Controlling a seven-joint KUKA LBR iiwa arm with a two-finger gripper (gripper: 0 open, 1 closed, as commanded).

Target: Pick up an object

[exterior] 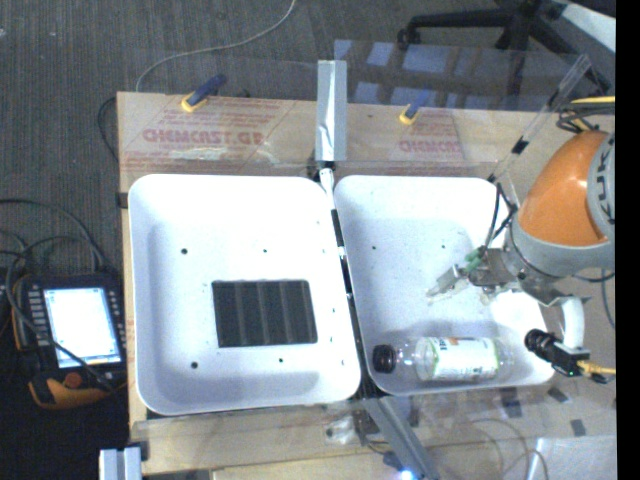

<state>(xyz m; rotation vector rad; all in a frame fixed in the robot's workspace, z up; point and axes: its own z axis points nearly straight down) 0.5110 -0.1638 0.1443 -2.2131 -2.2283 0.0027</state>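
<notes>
A clear plastic bottle (445,358) with a black cap and a white-and-green label lies on its side along the front wall of the right bin (400,218). A dark ribbed rectangular block (263,312) lies flat in the middle of the left bin (170,218). My gripper (458,275) reaches in from the right and hangs low over the right bin's floor, a little behind the bottle and apart from it. It is small and partly blurred against the white floor. The orange band (563,204) of the arm sits above it at the right.
A metal post (330,118) stands at the back between the two bins. Two yellow-and-blue clamps (203,91) hold the wooden board behind the bins. A handheld control pendant (75,328) with cables lies left of the bench.
</notes>
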